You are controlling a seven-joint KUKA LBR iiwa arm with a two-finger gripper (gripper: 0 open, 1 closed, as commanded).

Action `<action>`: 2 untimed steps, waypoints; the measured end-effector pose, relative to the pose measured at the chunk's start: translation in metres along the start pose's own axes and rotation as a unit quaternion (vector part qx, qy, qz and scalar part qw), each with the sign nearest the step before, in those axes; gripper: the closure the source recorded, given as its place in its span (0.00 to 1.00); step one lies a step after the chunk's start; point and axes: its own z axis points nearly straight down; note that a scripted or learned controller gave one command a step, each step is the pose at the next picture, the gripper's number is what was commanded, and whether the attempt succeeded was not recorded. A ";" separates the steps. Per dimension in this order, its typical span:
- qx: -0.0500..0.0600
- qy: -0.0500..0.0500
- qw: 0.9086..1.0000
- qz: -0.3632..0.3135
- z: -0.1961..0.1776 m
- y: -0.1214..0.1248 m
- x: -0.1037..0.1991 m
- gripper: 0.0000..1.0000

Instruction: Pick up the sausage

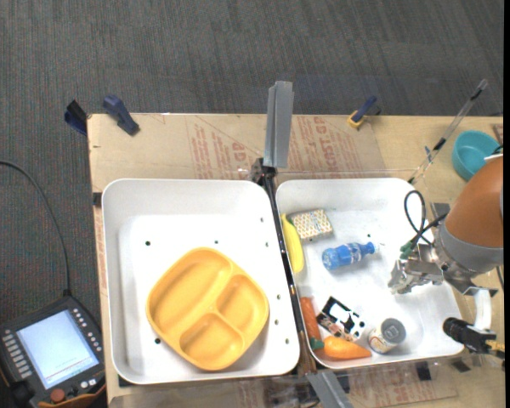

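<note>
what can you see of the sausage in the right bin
The sausage is a slim reddish-brown stick lying flat along the left wall of the right bin, near its front corner. Its near end meets the carrot; a black-and-white toy sits just beside it. The gripper is well off to its right.

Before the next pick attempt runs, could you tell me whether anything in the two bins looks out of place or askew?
Nothing looks spilled or broken. The blue bottle lies on its side in the right bin, and the sausage is wedged along that bin's left wall, beside the carrot. The yellow tray sits at a slant in the left bin.
</note>
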 end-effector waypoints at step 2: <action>-0.005 -0.004 0.978 0.208 0.007 0.107 0.105 1.00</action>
